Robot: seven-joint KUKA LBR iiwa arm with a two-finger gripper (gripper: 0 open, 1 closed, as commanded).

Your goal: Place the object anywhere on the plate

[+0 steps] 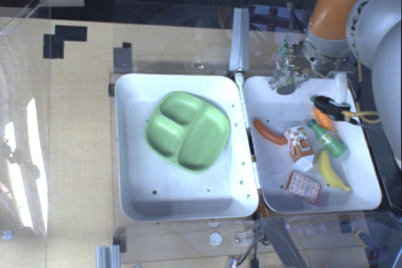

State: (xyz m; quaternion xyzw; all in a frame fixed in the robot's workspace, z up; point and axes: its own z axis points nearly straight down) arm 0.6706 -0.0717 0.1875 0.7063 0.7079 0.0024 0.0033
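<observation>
Gripper (286,77) hangs over the far left corner of the right bin (271,176), close to the rim; cannot tell how far open it is, and nothing can be made out in its hold. Grey arm (377,16) with the orange band comes in over the far right corner of that bin. Green plate (188,130), three compartments, sits in the middle of the left bin (135,198), slightly toward the far edge. All loose items lie in the right bin: orange sausage (269,132) near the left edge, small carton (299,142) just beside it, red packet (304,187) near the front edge, banana (330,171) toward the front right corner, green bottle (327,139) touching the banana's far end, carrot (323,118) just beyond the bottle. Which one is the task's object cannot be told.
</observation>
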